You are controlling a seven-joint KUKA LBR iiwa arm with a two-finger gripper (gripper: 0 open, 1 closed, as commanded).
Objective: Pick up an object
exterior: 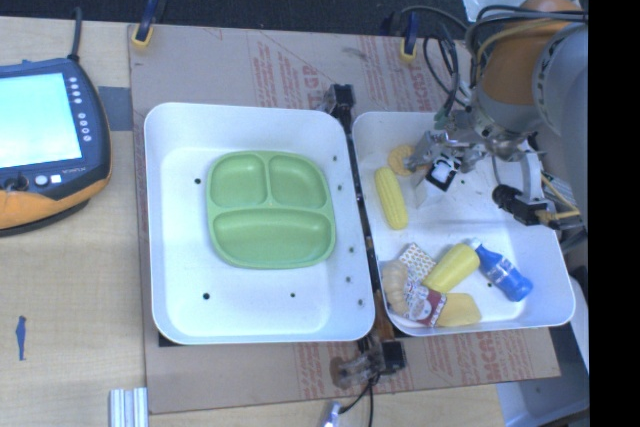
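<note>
My gripper (436, 161) hangs over the back of the right bin (545, 313), just right of a small round yellow piece (401, 158). A yellow corn cob (391, 197) lies below and left of it, near the bin's left wall. Toward the bin's front lie a yellow bottle (452, 266), a blue bottle (502, 274), a waffle-patterned packet (414, 265) and a pale yellow piece (460, 311). The fingers' state is hidden by the wrist hardware and cables.
The left bin (170, 315) holds a green divided plate (270, 209). A teach pendant (45, 140) lies on the bench at the far left. Black cables loop behind the arm (520, 65) at the back right. Clamps sit at the cardboard's back edge.
</note>
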